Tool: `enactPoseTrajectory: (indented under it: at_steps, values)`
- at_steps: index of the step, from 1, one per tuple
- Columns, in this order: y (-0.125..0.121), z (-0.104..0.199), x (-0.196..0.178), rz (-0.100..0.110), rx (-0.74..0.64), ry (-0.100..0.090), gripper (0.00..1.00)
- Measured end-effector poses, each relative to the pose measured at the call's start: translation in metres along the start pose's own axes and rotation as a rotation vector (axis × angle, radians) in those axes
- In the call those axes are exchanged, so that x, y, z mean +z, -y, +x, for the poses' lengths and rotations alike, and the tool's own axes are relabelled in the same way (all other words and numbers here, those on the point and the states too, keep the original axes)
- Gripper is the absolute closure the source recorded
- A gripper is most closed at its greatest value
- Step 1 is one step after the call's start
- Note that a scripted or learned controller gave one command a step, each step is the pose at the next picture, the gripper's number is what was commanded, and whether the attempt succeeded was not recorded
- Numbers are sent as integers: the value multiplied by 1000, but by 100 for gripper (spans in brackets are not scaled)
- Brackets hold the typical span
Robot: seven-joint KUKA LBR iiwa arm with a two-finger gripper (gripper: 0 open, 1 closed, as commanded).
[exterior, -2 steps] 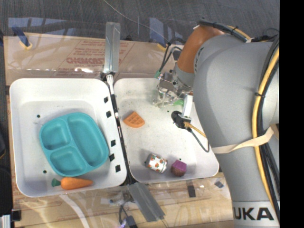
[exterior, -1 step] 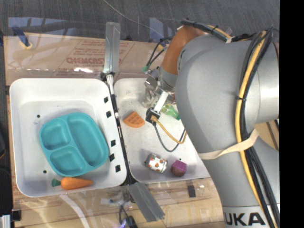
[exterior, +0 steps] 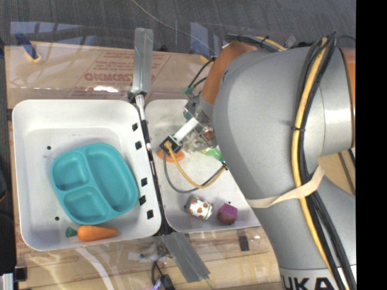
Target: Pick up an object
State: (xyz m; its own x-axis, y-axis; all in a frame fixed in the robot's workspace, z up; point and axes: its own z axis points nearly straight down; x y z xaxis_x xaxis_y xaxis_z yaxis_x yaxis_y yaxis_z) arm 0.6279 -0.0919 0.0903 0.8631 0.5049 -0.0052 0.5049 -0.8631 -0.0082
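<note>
My gripper (exterior: 201,139) reaches down into the right bin (exterior: 158,115), near its middle, and the big grey arm hides most of it. A small orange piece (exterior: 175,156) lies just left of the gripper, by the bin's left wall. A green thing (exterior: 213,153) peeks out beside the gripper's lower right side. Nearer the front of this bin lie a white object with red-brown spots (exterior: 198,208) and a purple block (exterior: 227,214). Nothing shows between the gripper's tips.
The left bin (exterior: 30,125) holds a teal divided plate (exterior: 94,181) and a carrot (exterior: 94,233) at its front edge. A yellow cable loops across the right bin's floor. Tape and a metal strip run along the divider between the bins.
</note>
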Motion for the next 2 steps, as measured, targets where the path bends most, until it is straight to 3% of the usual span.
enactPoseTrajectory:
  at_steps: [1,2]
  values:
    - [-4,4,-1,-4,228,-4,100]
    - [-16,15,-2,-5,319,-7,100]
